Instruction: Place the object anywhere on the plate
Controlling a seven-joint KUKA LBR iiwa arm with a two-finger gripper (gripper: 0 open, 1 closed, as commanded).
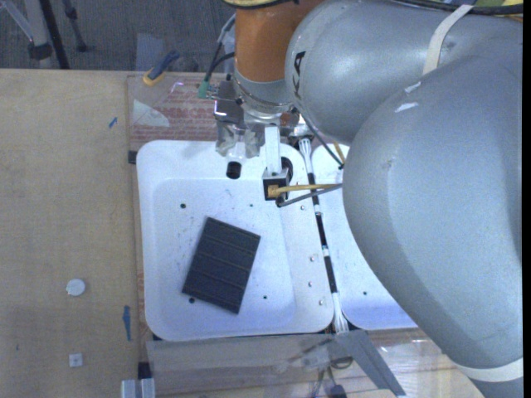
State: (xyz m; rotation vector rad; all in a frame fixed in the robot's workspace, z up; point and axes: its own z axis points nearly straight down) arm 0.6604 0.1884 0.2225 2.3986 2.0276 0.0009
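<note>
The arm reaches in from the right and fills much of that side, its orange band at the top. The gripper hangs over the far end of the left bin, close to the far rim. From this angle I cannot tell whether its jaws are open or closed, and nothing shows between them. A small black round piece sits just below the gripper's tip on the bin floor; whether the two touch cannot be told. A dark ribbed slab lies flat in the near half of the same bin. It is turned at a slant, well apart from the gripper and from the round piece, with bare white floor on all sides. The right bin lies beside the left one, mostly hidden under the arm. On the bench to the left of the bins rests a small white disc. A yellow-and-blue tool lies beyond the far rim.
</note>
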